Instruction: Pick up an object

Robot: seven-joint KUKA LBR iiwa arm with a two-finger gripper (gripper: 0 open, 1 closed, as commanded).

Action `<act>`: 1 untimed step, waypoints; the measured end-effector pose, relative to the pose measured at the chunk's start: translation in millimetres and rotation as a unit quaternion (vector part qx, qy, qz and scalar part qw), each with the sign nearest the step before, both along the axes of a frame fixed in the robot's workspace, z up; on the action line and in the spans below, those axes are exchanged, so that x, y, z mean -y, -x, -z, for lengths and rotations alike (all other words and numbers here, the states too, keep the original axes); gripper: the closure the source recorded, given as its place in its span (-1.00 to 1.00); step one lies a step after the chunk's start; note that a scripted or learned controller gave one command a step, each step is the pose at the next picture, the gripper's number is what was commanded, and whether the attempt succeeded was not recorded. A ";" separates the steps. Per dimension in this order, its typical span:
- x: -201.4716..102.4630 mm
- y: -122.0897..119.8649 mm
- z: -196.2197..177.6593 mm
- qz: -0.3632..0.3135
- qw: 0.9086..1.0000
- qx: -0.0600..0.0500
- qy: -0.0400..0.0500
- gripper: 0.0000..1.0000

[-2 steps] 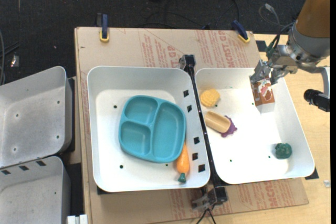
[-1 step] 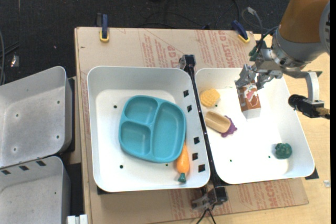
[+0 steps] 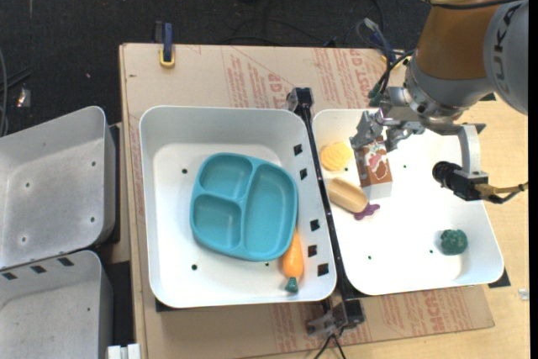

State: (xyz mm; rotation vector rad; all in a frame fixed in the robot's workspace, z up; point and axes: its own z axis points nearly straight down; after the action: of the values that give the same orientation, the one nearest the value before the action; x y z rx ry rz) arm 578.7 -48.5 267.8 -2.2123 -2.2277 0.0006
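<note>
In the right bin [image 3: 471, 265], my gripper [image 3: 372, 136] hangs over the bin's upper left part. A brown and white carton [image 3: 376, 171] stands directly below it, its top right at the gripper's tip. A yellow ridged piece [image 3: 336, 155] lies to the carton's left. A tan bread roll [image 3: 346, 195] lies just below it, with a small purple bit [image 3: 367, 213] at its end. A dark green lump [image 3: 452, 241] sits alone near the bin's lower right corner.
The left bin [image 3: 168, 139] holds a blue divided plate [image 3: 245, 206] and an orange carrot [image 3: 292, 258] at its lower right wall. A black ridge [image 3: 318, 181] separates the bins. A black cable part [image 3: 458, 178] hangs over the right bin's right side.
</note>
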 end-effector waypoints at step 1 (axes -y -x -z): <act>-40.2 22.3 19.0 0.000 1.000 -0.001 0.000 1.00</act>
State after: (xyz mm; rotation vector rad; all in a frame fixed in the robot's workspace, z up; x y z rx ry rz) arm 556.4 -8.3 248.8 -2.2123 -2.2255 0.0037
